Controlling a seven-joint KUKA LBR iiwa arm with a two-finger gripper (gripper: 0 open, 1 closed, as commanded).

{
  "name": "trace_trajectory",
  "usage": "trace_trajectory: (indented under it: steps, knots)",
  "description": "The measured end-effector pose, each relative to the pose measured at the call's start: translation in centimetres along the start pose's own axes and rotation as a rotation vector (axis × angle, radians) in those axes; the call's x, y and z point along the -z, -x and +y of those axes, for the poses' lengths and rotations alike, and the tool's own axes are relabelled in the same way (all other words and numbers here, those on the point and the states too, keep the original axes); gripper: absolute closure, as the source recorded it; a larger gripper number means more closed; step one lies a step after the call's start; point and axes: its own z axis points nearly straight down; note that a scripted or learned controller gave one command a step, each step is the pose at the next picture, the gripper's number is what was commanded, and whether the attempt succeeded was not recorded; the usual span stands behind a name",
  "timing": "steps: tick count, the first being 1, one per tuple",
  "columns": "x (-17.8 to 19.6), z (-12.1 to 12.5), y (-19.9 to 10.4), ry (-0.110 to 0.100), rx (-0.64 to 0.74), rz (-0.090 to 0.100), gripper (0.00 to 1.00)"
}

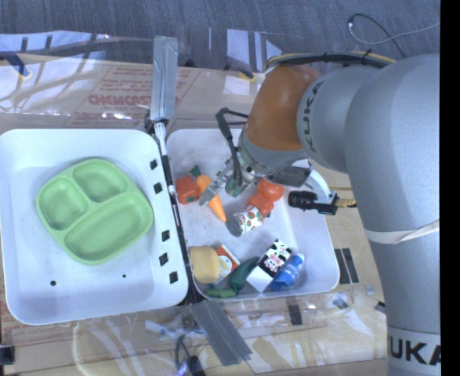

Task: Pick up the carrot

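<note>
- Gripper (228,180) low in right bin (317,251), jaws apart, tips just beside carrot (216,207).
- Carrot lies on bin floor, left part, not gripped.
- Green plate (95,209) in left bin (26,288).

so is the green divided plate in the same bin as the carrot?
No. The green plate lies alone in the left bin, while the carrot lies in the right bin among the other toys.

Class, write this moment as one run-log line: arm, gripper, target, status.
arm: over right bin | gripper: low, beside carrot | carrot: lying on bin floor near red-orange toy | status: not yet lifted
</note>
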Motion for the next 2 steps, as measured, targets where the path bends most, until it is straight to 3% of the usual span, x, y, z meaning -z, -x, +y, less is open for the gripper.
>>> trace_trajectory:
  steps: [1,2]
  knots:
    - [9.3,3.1,-5.6,0.003,-0.033,-0.004,1.00]
    - [14.5,7.8,-8.0,0.003,0.199,-0.005,1.00]
